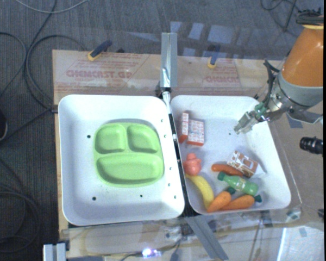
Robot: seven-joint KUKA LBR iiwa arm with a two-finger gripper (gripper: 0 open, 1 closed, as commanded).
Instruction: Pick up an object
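Two bins below: the green divided tray (129,152) sits far left of the pincer (243,126), which hovers over the right bin (223,105), grip state impossible to tell. Approach step, I'd say. Nearest target, the small carton (243,163), lies just below, long axis slanting down-right; next comes a descent.

Both white bins (70,145) look like smooth, faintly glossy plastic. The green divided tray (129,152) is matt plastic. The tabletop (119,75) at the upper frame looks like printed cardboard.
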